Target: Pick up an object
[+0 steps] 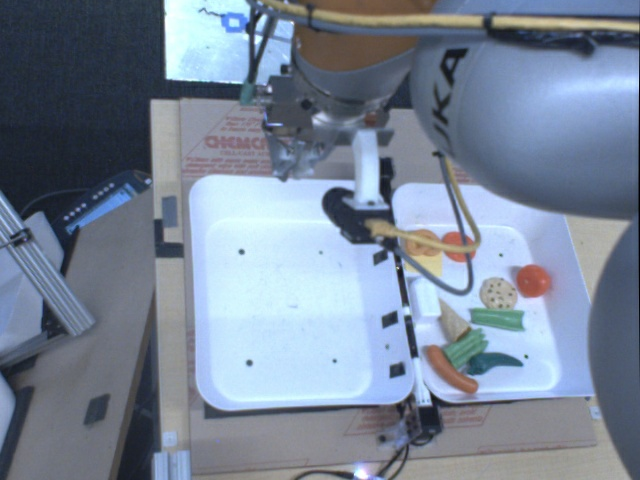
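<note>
The surface (130, 348) carries two white bins. Toy foods (497, 293), including a red tomato (533, 280), lie in the right bin (548, 373), lower right of frame. The jaws hang above the left bin's (290, 313) upper edge; whether they are open or closed cannot be determined.

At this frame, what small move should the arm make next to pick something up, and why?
Probably shift the end effector toward the view's right, over the right bin: it hangs at the left bin's far rim, while the pickable things, such as the red tomato and the round cookie, lie in the right bin.
</note>
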### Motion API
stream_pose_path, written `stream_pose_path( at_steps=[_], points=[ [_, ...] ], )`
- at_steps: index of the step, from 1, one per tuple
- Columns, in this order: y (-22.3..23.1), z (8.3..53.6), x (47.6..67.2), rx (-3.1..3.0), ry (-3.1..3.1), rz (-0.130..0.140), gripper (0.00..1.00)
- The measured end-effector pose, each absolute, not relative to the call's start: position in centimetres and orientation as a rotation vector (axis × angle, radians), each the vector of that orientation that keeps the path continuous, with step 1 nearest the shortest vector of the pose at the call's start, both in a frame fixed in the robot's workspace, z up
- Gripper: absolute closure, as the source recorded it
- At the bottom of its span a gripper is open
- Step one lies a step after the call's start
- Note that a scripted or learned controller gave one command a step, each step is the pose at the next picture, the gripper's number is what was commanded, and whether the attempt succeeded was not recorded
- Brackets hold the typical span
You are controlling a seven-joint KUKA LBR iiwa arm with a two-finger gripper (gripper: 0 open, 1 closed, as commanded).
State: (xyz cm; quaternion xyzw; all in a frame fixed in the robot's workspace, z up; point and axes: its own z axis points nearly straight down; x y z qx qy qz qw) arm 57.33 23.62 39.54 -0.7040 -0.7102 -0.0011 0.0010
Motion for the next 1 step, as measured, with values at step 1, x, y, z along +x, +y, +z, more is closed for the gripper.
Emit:
stream_pose_path(
  at_steps=[1],
  points=[
    [22.78, 43.96, 64.61, -2.226, -2.225, -0.013, 1.0]
  ],
)
